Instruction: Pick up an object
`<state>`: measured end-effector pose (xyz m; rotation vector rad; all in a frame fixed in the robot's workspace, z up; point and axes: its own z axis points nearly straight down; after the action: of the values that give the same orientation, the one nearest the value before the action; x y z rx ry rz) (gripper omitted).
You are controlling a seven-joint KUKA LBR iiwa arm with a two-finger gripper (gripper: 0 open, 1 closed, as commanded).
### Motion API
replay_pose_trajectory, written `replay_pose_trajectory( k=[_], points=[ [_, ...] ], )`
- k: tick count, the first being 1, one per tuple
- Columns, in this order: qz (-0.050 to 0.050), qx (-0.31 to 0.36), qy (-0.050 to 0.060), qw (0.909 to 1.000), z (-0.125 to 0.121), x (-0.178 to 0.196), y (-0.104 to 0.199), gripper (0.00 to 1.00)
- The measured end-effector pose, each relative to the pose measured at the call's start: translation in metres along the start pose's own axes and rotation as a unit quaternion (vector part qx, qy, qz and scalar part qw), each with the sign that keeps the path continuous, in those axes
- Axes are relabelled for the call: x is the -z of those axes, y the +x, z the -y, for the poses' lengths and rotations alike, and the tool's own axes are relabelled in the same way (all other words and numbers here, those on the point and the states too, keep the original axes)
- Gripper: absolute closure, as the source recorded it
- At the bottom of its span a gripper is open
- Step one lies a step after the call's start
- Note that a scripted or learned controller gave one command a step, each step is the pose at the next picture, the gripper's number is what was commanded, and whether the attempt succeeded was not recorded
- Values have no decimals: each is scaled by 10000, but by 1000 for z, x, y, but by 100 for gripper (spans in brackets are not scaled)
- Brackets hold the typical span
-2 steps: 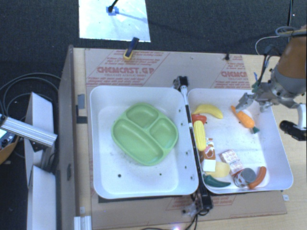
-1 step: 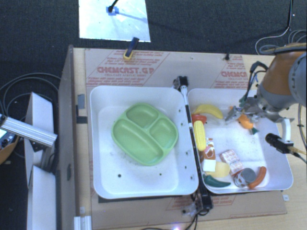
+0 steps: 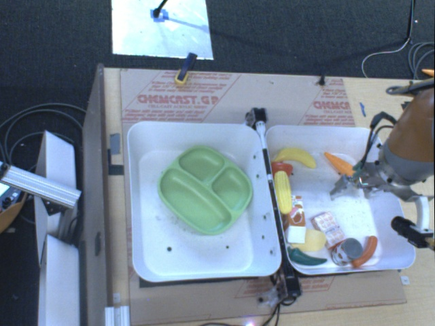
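The right bin [image 3: 353, 206] holds several toy foods: a yellow banana [image 3: 295, 157], an orange carrot [image 3: 338, 162], a corn cob [image 3: 282, 191], a red and white bottle [image 3: 296, 217], a small patterned box [image 3: 327, 227], a grey can [image 3: 351, 250], a sausage [image 3: 368, 250], a green pepper [image 3: 307, 256] and a yellow piece [image 3: 315, 239]. My gripper [image 3: 345, 183] is low in the right bin, just below and right of the carrot. Nothing is visibly held in it.
A green divided plate [image 3: 205, 189] lies in the left bin [image 3: 153, 250]. The arm's body [image 3: 411, 141] covers the right bin's far right side. A divider rail [image 3: 270, 195] runs between the bins. The bench's cardboard surface [image 3: 224, 97] surrounds them.
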<state>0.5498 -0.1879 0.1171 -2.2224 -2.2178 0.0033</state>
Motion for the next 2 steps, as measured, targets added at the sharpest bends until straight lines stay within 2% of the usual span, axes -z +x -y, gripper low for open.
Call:
replay_pose_trajectory(
  k=[1, 2],
  points=[
    [12, 60, -84, 9999, -85, 64, 28, 0],
    [-3, 12, -3, 10000, -50, 22, 21, 0]
  ],
)
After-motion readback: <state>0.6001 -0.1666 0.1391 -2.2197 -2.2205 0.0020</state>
